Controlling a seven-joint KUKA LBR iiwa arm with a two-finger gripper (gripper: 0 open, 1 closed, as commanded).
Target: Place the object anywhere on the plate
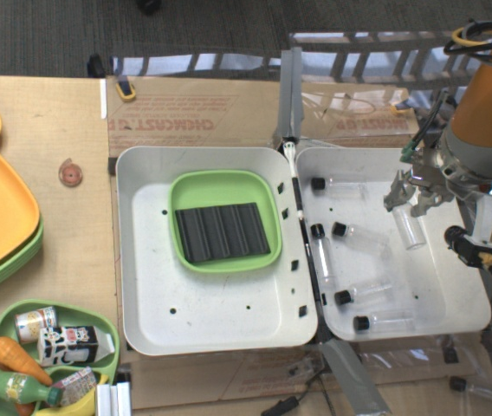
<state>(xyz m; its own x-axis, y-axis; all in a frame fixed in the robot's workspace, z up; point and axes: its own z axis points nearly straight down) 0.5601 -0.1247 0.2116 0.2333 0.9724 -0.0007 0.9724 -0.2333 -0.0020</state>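
Hovering well to the right of the green plate (pixel 225 189), above the right bin (pixel 454 319): the claw (pixel 413 199), with a clear tube (pixel 413 230) just below it. Impossible to tell whether open, closed or gripping that tube.

Likely to go wrong from here: slipping of the smooth, see-through tube on the carry leftward toward the plate; snagging on the raised rims between the two bins; rolling off the dark ridged mat (pixel 225 230) at the plate's centre once released; or simply closing on nothing, given how little such clear plastic offers to aim at.

Counted: one plate, in the left bin (pixel 142 319); one mat on it; two bins; five black caps (pixel 318 183) right of the plate, marking tubes lying loose, their clear bodies too faint to count surely; one claw.
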